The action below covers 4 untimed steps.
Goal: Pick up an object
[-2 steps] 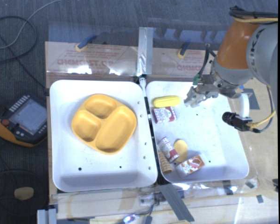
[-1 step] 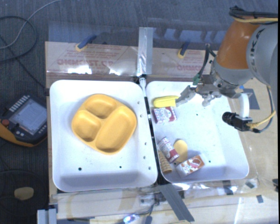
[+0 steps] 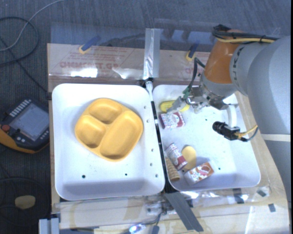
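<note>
1. The grey arm with the orange band (image 3: 219, 65) comes in from the right and is bent down over the back of the right-hand shallow white bin (image 3: 244, 155).
2. The gripper (image 3: 193, 100) sits low over that bin's back-left area, and honestly I can't tell how it's set. That end is a jumble of metal and cable from this angle, and nothing visibly sits in it.
3. Just left of the gripper there's a small yellow item (image 3: 167, 105), partly tucked against the bin's left wall, and right below that a little red-and-white packet (image 3: 172, 120) lying flat.
4. Toward the front of the same bin there's a cluster: a small red-and-white can (image 3: 175, 155) lying on its side, a pale yellow rounded piece (image 3: 189, 153) touching it, a tan waffle-textured cone shape (image 3: 172, 171) by the left wall, and another red-and-white packet (image 3: 200, 172) just to the right.
5. The left-hand shallow white bin (image 3: 73, 179) holds one big yellow plastic tray with three compartments (image 3: 109, 128), roughly centred.
6. Off the bench on the left floor there's an orange-and-grey handheld control pendant (image 3: 20, 126).
</note>
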Available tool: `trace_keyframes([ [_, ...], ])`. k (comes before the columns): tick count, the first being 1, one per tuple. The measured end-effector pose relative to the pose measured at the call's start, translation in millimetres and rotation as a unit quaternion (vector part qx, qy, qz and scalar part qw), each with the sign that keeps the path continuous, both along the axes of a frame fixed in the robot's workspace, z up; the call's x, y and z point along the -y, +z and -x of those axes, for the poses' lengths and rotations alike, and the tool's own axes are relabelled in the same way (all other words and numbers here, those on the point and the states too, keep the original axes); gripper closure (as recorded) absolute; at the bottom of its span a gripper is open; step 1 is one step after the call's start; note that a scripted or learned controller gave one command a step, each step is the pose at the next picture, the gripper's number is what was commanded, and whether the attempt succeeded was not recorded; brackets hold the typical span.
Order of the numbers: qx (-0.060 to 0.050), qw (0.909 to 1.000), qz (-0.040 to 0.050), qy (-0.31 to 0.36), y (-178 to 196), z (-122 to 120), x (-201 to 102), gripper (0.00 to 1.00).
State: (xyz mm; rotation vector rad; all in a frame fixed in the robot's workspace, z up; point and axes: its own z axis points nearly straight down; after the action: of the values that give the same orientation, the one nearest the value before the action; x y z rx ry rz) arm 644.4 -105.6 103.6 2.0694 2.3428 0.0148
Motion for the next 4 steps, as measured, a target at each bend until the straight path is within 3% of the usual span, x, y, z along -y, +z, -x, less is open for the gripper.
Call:
trace_keyframes([
  [1,-0.009,0.9993,-0.0005,0.036,81,-24,-41,0.0],
  [2,-0.005,0.9973,0.0008,0.073,-15,-22,1,0.0],
  [3,-0.006,0.9888,0.004,0.149,-14,-20,-3,0.0],
  [4,-0.009,0.9941,-0.0002,0.108,42,-24,-5,0.0],
])
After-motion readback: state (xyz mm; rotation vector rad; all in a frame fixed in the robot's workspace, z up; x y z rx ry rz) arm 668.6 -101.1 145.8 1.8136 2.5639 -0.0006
